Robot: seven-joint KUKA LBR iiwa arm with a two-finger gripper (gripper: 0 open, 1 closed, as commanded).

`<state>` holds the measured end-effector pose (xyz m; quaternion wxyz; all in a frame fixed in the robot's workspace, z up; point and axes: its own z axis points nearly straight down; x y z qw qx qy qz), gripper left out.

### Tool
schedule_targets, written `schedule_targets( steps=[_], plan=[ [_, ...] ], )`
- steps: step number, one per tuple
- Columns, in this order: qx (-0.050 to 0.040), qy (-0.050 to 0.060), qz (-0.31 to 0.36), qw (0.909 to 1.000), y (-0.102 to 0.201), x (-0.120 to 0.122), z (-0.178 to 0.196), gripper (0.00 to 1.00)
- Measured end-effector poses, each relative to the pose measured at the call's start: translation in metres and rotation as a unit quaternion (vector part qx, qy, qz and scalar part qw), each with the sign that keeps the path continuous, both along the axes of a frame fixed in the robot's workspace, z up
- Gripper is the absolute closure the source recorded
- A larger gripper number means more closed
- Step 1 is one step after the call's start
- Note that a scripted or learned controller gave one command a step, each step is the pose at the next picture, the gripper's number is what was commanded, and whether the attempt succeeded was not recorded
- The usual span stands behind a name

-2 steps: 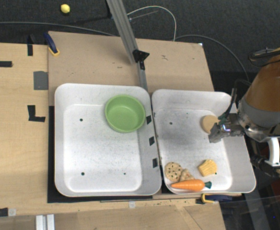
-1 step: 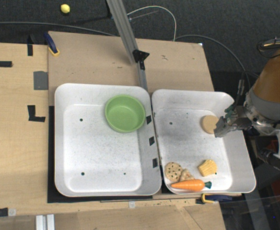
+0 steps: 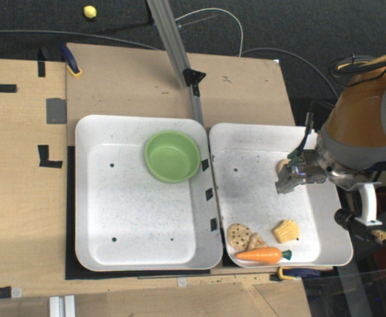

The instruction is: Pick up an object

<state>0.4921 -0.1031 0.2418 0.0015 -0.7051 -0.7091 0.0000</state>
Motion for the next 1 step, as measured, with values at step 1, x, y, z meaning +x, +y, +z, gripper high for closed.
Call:
schedule_targets(
  steps=[1],
  plan=[
    [-0.0002, 0.001, 0.0, 1.0, 0.05, -0.0043, -0.0119, 1.0]
  ],
)
